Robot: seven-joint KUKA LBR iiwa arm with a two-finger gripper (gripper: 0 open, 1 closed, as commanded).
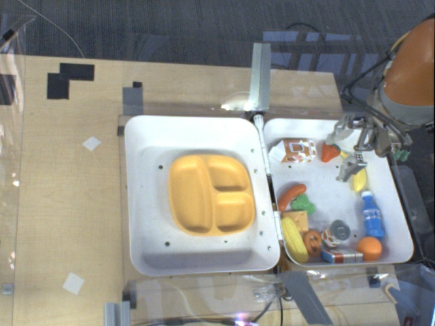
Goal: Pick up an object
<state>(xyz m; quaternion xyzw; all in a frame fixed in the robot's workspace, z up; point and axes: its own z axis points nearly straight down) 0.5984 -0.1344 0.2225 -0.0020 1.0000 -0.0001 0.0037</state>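
Dark grey carpet borders a pale wood counter [61,182] carrying two shallow white bins side by side, seen from above at a slant. Reaching in from the right, the grey arm with its orange band [411,66] hangs its hand [355,156] over the upper part of the right bin [401,240]; whether the fingers are spread or pressed together cannot be told from this angle, and nothing is visibly pinched between them. Just beside the hand on its left lies a small red piece [330,153], and a little further left a white-and-orange packet [298,151]. Directly below the hand, close to its tips, sits a yellow banana-like toy [359,179], and below that a blue bottle [371,215] lies lengthwise, with an orange ball [370,248] at the bin's lower corner. Down and to the left of the hand are a red sausage-shaped toy [292,195] touching a green leafy piece [301,204], a yellow corn cob [293,232], a small brown item [313,242], a round grey tin [338,231] and a small flat tube [342,257]. Well apart to the hand's left, the left bin [146,148] holds a yellow divided tray [211,194] lying flat at its middle. Black tape marks [68,79] sit on the counter far to the upper left.
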